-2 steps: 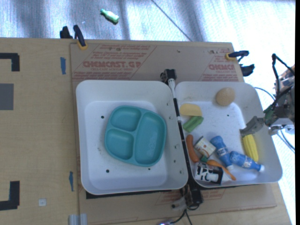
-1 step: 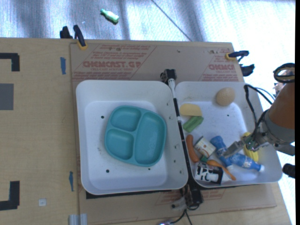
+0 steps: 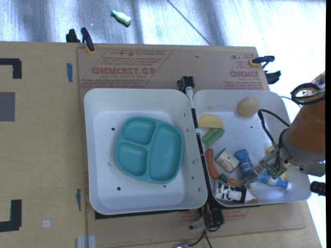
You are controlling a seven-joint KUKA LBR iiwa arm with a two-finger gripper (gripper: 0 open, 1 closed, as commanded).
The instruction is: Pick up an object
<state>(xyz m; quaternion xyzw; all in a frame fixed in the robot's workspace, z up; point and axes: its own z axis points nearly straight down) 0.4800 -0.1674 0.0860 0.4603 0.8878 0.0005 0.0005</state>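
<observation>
Objects for picking lay jumbled in the right bin (image 3: 279, 107), at about three o'clock on the worktop (image 3: 41, 154). Readable writing was scarce: the brown sheet (image 3: 207, 61) under both bins carried red lettering, "CHEMCAST GP", printed upside down at twelve o'clock above the left bin (image 3: 98, 149) and again, partly cut off, above the right one. A black-and-white box (image 3: 230, 192) at six o'clock in the right bin bore print too small to read, as did the small white cup (image 3: 226, 160) beside it.

The arm (image 3: 310, 133) reached in from three o'clock, its orange band over the bin's right wall, the wrist angled down toward eight o'clock. The jaws (image 3: 261, 169) sat low among the clutter, next to a blue bottle (image 3: 243, 160) and a blue-and-white tube (image 3: 273, 182); whether they were spread or closed on anything could not be told.

Counted: two white bins side by side; one teal three-compartment plate (image 3: 150, 150) in the left bin; in the right bin one beige ball (image 3: 248, 106) at twelve o'clock, one yellow wedge (image 3: 210, 121), one green piece (image 3: 213, 135), and one orange stick (image 3: 210, 162). One green item (image 3: 121, 17) lay on the floor at eleven o'clock. Two yellow-tipped clamps (image 3: 88, 40) (image 3: 258, 61) held the sheet's far corners.
</observation>
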